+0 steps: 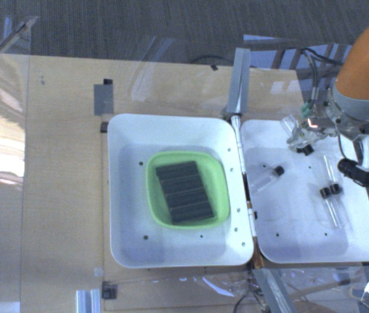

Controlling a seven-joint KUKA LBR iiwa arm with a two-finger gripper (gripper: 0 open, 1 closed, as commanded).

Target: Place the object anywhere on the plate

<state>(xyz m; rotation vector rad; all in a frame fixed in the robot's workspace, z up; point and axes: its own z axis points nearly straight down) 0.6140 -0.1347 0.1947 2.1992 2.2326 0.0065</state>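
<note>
Overhead slant view of the bench (54, 194) with two shallow white bins side by side. The left bin (122, 240) carries a green plate (154, 175) — square, with rounded corners and a raised rim — and on it already lies the object (184, 192), a dark ribbed rectangular block set slightly askew, inside the rim and touching nothing else.

The block appears stiff and flat, probably rubbery or plastic and of modest weight; its ridged top should resist slipping, and nothing suggests fragility. By judgement, the surest hold is across the two long edges, near mid-length, since the low profile leaves little side wall to pinch and the plate's rim crowds the short ends.

The right bin (289, 240) holds small loose items — a clear tube with a dark cap (267, 173) and a longer clear tube with a dark clip (332, 192). The arm (367, 64), grey with an orange band, hangs over this bin's far right corner; its tool (305, 135) sits low near the bin wall, well apart from the plate, and whether it is parted or closed cannot be told at this scale.

Both bin floors are smooth and glossy, so light parts may skid. The bench is pale wood, with a clear panel to the left and grey carpet beyond.
</note>
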